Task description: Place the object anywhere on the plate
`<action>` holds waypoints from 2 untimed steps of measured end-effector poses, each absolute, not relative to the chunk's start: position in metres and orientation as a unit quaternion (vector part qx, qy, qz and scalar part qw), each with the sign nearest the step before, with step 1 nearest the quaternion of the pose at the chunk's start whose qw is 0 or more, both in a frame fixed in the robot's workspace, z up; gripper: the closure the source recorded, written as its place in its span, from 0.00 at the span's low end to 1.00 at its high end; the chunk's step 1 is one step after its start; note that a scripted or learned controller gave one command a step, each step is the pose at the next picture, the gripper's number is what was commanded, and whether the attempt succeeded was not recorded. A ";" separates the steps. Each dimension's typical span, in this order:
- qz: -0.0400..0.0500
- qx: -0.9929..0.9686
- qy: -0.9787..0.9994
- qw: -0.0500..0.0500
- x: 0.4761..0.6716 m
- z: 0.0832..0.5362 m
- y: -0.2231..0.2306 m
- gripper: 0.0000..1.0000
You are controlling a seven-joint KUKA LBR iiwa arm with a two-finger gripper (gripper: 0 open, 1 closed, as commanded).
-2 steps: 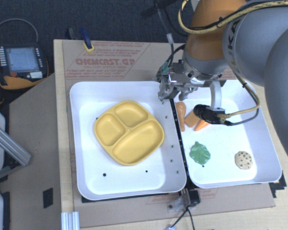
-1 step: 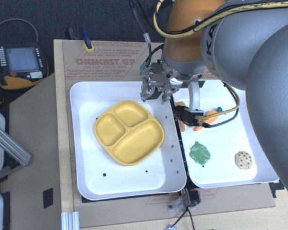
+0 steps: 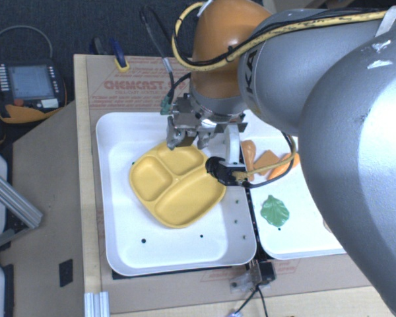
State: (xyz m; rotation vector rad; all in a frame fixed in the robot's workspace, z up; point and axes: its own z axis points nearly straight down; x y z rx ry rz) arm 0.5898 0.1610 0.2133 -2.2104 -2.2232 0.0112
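Hand (image 3: 188, 136): over the plate's far edge; grip state cannot be told.
Plate (image 3: 177, 185): yellow, in left bin (image 3: 119, 197).
Right bin (image 3: 303, 236): green and orange pieces.

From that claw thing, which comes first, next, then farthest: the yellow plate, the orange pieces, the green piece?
Measured from the gripper:
1. Yellow plate, just below it in the left bin.
2. Orange pieces, to its right.
3. Green piece, lower right, in the right bin.

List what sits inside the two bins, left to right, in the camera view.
Yellow plate → orange pieces → green piece. The plate lies in the left bin; the orange and green pieces lie in the right bin.
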 end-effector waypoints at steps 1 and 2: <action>0.002 -0.707 -0.708 0.001 0.590 0.217 0.168 1.00; 0.002 -0.707 -0.707 0.001 0.590 0.217 0.168 0.00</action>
